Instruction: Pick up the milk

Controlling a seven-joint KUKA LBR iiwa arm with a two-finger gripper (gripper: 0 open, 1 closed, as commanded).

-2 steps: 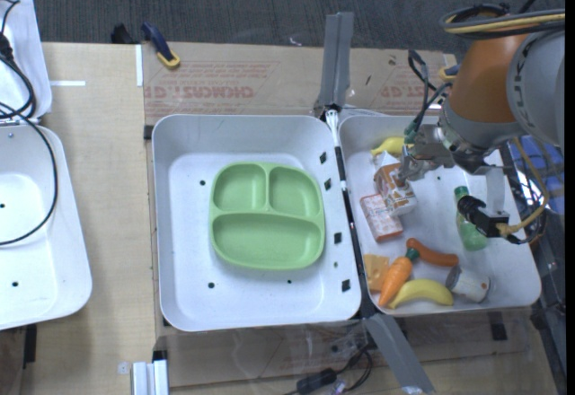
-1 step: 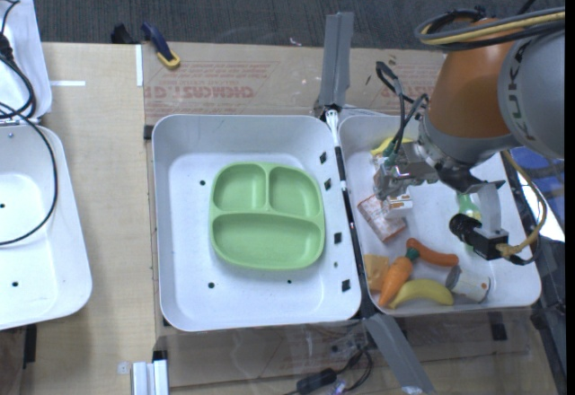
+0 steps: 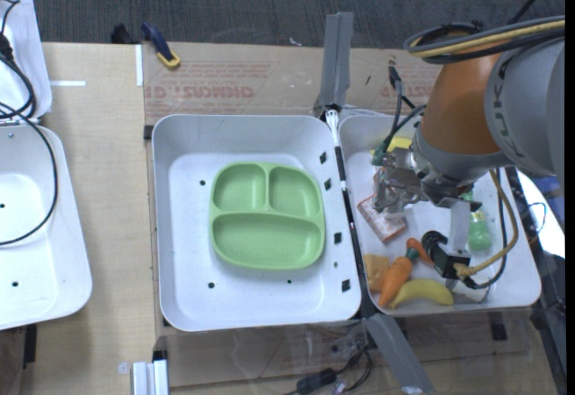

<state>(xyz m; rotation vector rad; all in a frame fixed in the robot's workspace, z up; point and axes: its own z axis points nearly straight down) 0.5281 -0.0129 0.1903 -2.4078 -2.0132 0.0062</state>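
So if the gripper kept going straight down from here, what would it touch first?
Most likely the small pink-and-white carton lying in the right white bin: the gripper hangs right over its upper end. Depth is hard to judge from this slanted view.

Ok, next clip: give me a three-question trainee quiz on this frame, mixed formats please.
1. True or false: the green divided plate lies in the left bin.
2. Multiple choice: where is the gripper? A) above the green divided plate B) over the right bin, above a pink-and-white carton C) outside both bins
3. Fill in: at the right bin's front edge, the yellow banana lies next to an orange ____.

Key: 1 true; 2 B; 3 carrot.
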